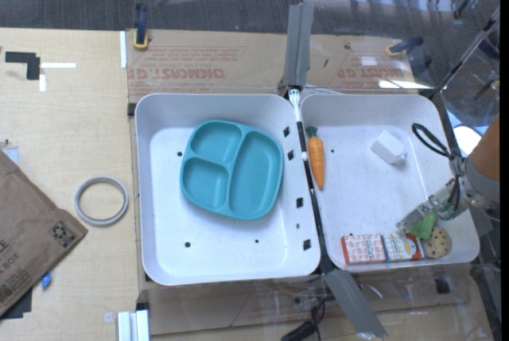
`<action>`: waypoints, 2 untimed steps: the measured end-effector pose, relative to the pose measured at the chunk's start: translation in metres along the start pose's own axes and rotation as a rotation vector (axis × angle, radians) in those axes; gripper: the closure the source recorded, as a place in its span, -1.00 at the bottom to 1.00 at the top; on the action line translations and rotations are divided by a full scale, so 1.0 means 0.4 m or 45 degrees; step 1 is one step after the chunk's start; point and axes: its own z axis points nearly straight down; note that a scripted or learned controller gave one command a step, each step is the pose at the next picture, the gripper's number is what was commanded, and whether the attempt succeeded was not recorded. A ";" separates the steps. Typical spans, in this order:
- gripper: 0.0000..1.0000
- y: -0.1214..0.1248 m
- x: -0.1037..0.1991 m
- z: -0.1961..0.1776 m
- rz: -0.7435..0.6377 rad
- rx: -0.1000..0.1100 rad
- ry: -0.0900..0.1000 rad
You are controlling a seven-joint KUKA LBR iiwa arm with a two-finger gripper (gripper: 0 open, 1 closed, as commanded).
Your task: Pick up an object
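Observation:
The right bin (358, 200) holds an orange carrot (316, 160) by its left wall, a small white block (389, 147) toward the back, and a red-and-white carton (380, 248) lying along the front wall. A round speckled cookie (437, 242) sits in the front right corner. My gripper (421, 217) reaches in from the right and is low over that corner, just above the cookie and the carton's right end. Something small and green (425, 226) shows at its tip; I cannot make out whether it is held.
In the left bin (145, 196) lies a teal divided plate (232, 169). A black cable loop (430, 139) hangs over the right bin's far right rim. On the bench to the left are a roll of tape (101, 199) and a cardboard box (28, 240).

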 end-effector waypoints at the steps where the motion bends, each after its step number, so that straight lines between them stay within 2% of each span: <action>1: 1.00 0.001 0.000 -0.020 0.004 -0.001 0.000; 2: 1.00 0.097 0.185 -0.049 0.488 0.008 0.004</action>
